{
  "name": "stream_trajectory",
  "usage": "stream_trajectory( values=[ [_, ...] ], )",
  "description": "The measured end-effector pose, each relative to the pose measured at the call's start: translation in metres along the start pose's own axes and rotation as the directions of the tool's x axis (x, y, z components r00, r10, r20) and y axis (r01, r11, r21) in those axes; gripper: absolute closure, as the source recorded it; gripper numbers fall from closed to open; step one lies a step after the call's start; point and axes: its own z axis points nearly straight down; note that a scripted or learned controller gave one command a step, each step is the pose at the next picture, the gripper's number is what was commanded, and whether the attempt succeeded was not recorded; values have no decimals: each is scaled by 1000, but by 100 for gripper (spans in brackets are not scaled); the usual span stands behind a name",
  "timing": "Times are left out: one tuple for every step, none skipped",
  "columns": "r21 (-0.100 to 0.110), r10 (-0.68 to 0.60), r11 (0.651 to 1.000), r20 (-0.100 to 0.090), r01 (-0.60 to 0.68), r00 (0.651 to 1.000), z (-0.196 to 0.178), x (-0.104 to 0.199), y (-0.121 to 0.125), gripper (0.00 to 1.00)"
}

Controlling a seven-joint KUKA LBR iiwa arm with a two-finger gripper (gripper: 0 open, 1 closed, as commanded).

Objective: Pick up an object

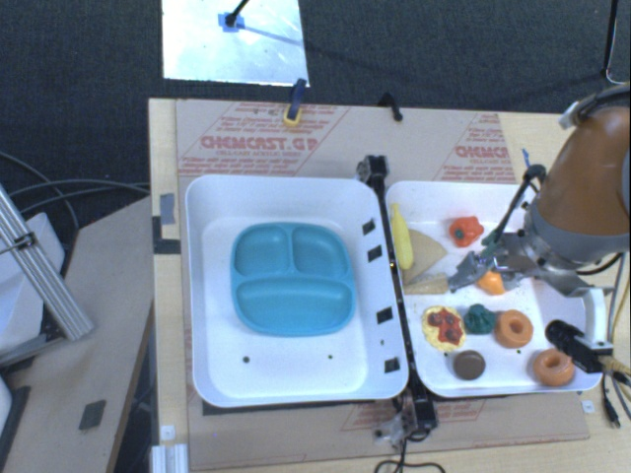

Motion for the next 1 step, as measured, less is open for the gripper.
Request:
stream_trajectory(
  values=[
    [-5,4,1000,0,-4,1000,123,-22,15,0]
  ],
)
